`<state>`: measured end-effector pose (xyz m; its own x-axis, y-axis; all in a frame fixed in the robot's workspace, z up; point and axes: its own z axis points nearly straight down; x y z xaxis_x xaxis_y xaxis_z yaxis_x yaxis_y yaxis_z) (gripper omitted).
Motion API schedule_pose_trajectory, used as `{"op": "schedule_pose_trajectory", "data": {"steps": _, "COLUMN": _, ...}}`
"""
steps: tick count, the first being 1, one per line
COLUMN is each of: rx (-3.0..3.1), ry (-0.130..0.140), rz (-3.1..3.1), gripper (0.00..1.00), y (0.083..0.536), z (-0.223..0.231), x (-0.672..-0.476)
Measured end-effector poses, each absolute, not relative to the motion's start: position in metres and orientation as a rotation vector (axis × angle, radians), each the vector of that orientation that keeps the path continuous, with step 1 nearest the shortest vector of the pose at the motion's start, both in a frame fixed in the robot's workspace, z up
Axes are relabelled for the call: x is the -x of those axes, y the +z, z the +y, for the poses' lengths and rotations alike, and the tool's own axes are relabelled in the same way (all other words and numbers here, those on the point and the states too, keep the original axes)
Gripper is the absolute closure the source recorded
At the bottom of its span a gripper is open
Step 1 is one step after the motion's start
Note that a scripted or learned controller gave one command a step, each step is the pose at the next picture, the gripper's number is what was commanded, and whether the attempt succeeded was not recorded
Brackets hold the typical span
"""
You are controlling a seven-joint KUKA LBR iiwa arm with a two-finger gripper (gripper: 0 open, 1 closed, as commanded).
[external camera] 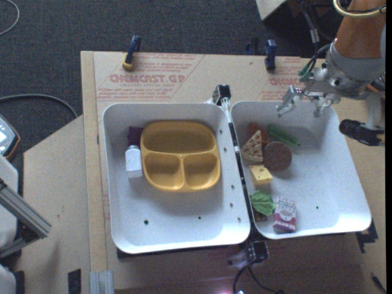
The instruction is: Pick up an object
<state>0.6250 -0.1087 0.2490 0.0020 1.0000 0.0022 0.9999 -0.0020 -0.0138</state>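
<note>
— Where were the objects for picking seen?

— In the right bin (pixel 343 182), gathered along its left wall: a waffle wedge (pixel 253 146) near the far end, a green bean pod (pixel 282 136) just beside it, a brown round patty (pixel 277 156) touching the wedge, a yellow cheese block (pixel 261 175) below that, then a green leafy piece (pixel 263 201) and a small pink carton (pixel 285 215) toward the near edge.

— And the gripper (pixel 304 105)?

— It was seen over the far edge of that bin, its two fingers spread apart, with nothing between them.

— What was noted in the left bin (pixel 116 213)?

— A yellow divided tray (pixel 180 155) was lying in it, with a small white bottle (pixel 133 162) touching the tray's left side and a dark purple item (pixel 135 133) at the far-left corner of the tray.
</note>
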Motion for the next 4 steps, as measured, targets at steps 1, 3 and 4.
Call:
{"op": "schedule_pose_trajectory", "data": {"steps": 1, "rx": 2.220, "ry": 0.000, "rz": -2.221, "gripper": 0.00, "y": 0.256, "z": -0.109, "x": -0.627}}
{"op": "schedule_pose_trajectory", "data": {"steps": 3, "rx": 2.216, "ry": 0.005, "rz": -2.219, "gripper": 0.00, "y": 0.139, "z": -0.097, "x": -0.638}}
{"op": "schedule_pose_trajectory", "data": {"steps": 4, "rx": 2.217, "ry": 0.006, "rz": -2.217, "gripper": 0.00, "y": 0.085, "z": -0.096, "x": -0.637}}
